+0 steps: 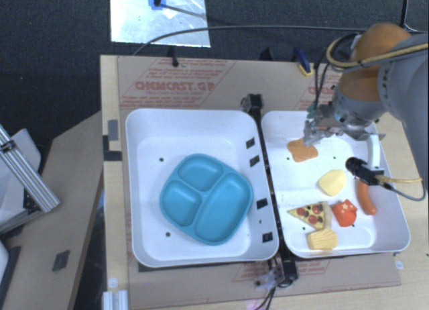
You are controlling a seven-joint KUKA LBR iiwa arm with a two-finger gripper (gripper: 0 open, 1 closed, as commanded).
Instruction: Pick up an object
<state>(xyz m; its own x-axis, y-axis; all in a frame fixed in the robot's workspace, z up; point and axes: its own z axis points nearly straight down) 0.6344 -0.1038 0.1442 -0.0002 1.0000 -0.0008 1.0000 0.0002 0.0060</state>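
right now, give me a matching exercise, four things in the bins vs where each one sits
Things:
1. blue divided plate
2. orange flat piece
3. pizza slice
4. sausage

Places:
A. right bin, near the right wall
B. left bin, middle
C. right bin, just below the gripper
D. right bin, front, left of the red piece

Pairs: 1-B, 2-C, 3-D, 4-A

Pincer (312,134) hangs just above an orange piece (302,150).
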